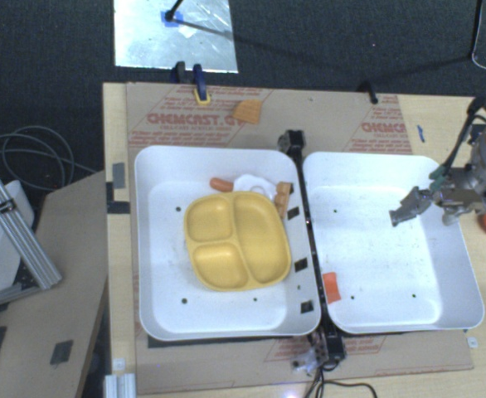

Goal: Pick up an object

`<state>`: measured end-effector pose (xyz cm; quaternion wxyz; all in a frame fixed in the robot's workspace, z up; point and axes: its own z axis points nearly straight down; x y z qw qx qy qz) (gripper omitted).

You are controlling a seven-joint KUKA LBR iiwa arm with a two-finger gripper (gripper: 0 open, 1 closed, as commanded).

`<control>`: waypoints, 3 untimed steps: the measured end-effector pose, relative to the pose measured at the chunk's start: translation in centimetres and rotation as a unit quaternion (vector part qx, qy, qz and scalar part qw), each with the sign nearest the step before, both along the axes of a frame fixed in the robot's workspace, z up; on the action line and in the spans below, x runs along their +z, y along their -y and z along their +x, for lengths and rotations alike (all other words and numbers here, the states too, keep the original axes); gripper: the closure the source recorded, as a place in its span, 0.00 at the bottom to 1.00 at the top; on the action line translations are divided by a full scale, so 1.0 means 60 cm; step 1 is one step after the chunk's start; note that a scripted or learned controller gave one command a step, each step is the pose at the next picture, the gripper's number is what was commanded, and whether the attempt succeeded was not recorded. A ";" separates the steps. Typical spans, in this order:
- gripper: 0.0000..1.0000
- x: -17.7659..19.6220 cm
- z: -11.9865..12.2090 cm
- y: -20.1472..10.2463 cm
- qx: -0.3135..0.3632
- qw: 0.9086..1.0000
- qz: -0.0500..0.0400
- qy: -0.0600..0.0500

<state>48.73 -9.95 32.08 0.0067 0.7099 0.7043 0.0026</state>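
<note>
Orange block lies at the right bin's near-left corner. Left bin holds a yellow divided plate, a small sausage, perhaps a white cup. Gripper hovers over the right bin; I cannot tell its fingers' spread.

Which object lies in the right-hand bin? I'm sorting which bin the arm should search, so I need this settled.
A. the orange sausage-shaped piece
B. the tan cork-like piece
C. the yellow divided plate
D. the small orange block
D: the small orange block lies at the right bin's near-left corner, while the yellow divided plate, sausage-shaped piece and tan piece all sit in the left bin.
</note>
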 end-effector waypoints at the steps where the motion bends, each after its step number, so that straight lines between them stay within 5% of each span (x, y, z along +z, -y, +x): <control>1: 0.00 -0.105 -0.001 -0.106 0.009 1.000 0.004 -0.008; 2: 0.00 0.013 0.029 0.033 0.001 1.000 0.000 -0.001; 3: 0.00 -0.143 -0.003 -0.090 0.009 1.000 0.005 -0.010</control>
